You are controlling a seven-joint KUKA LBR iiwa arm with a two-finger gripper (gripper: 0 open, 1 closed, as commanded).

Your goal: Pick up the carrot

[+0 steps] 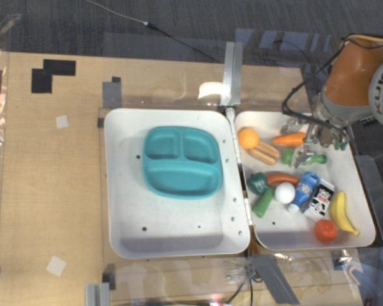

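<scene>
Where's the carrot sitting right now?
In the camera view the carrot lies in the right bin, near its far edge, just right of the orange and above the hot dog, with the hand at its right end.

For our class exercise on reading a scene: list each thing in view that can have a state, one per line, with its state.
carrot: lying in the right bin, beside the gripper, not lifted
gripper: low over the right bin's far side, fingers unclear
teal tray: flat in the left bin, upright
banana: lying at the right bin's near right
blue bottle: on its side
</scene>
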